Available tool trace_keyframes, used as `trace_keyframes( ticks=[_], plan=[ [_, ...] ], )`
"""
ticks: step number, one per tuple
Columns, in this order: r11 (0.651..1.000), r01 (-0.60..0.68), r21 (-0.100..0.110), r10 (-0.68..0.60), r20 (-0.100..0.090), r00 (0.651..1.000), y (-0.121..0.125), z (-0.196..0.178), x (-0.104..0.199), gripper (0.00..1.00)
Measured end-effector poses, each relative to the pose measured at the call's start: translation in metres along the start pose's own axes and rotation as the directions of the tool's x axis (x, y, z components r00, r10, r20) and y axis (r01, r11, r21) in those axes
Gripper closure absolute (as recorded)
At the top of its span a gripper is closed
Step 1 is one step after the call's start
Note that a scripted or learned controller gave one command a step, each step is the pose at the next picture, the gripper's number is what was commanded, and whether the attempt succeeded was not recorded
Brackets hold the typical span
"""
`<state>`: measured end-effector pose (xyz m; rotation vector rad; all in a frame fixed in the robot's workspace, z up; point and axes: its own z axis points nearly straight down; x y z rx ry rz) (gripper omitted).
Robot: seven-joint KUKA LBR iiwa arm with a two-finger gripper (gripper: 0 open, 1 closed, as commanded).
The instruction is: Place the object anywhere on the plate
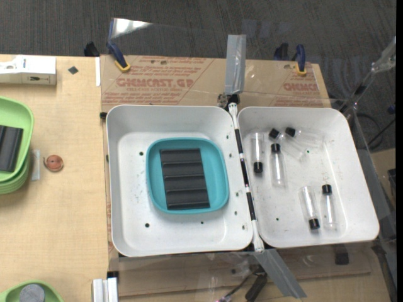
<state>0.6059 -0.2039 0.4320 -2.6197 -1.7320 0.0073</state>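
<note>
A teal plate (217, 168) with a black ridged insert (184, 177) lies in the middle of the left white bin (126, 219). Several clear vials with black caps lie scattered in the right white bin (352, 168). One vial (257, 151) rests close to the divider between the bins, and a second (277, 165) lies just right of it. Two more vials (309, 207) sit side by side near the bin's front right. Others (301, 137) lie toward the back.
A green tray (19, 115) holding a dark object sits at the left edge of the wooden bench. A small round red piece (54, 162) lies beside it. Clamps (118, 60) hold a brown board behind the bins. A white box (25, 70) stands at the back left.
</note>
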Motion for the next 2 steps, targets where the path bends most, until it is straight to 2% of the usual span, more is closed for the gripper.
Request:
trace_keyframes(
  ticks=[2],
  plan=[
    [1.0,0.0,0.0,0.0,0.0,1.0,0.0,0.0,0.0,0.0]
  ],
)
